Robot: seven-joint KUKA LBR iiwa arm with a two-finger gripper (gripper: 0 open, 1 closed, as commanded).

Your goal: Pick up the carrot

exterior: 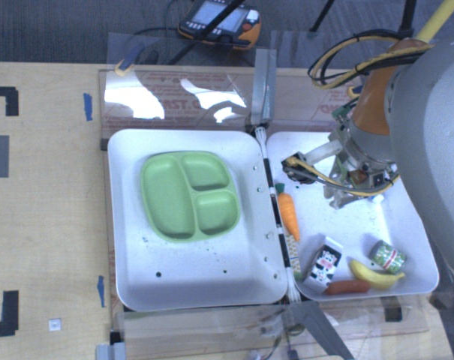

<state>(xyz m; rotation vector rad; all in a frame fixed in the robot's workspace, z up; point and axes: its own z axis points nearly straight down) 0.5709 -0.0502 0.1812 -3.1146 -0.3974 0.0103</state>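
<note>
Camera view: carrot (pixel 287 211) lies left of the gripper (pixel 339 201) (finger state I cannot tell), apart.

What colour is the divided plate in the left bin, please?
Light green plate, in the camera view.

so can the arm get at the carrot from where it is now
Probably yes. The carrot lies in the right bin against its left wall, with bare floor on its right side and nothing on top. The gripper hangs just to its right. The wall alongside could crowd a grasp.
</note>
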